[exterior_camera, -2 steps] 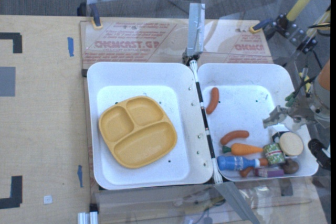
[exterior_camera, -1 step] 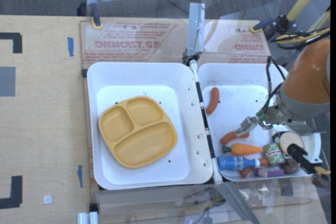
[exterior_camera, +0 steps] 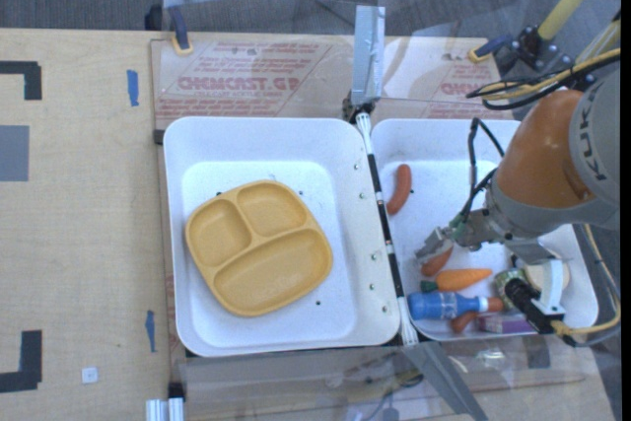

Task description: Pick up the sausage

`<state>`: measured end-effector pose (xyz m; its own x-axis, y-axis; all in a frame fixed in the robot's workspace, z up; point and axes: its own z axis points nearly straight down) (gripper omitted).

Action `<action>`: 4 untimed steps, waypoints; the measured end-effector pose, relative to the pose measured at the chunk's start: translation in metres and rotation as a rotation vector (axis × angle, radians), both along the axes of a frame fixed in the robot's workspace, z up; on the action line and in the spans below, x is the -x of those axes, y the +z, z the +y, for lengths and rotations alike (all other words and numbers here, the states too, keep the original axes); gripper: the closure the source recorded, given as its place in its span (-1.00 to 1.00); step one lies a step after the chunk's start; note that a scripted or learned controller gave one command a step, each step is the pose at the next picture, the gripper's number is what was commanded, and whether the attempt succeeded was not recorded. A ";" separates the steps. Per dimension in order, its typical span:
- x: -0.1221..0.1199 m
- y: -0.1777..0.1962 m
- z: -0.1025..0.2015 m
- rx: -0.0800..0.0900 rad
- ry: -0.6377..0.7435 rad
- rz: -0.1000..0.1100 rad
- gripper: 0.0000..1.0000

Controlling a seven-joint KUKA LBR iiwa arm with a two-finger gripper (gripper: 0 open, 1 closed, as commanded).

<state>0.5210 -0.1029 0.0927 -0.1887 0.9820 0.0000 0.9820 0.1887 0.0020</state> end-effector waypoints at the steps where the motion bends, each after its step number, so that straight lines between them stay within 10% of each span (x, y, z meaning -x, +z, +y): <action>1: -0.042 -0.002 0.001 0.007 0.269 -0.014 -1.00; 2: -0.025 -0.002 -0.008 0.005 0.295 -0.017 -1.00; 3: -0.028 0.008 -0.011 0.011 0.291 -0.025 1.00; 4: -0.042 0.091 0.032 0.002 0.704 -0.001 1.00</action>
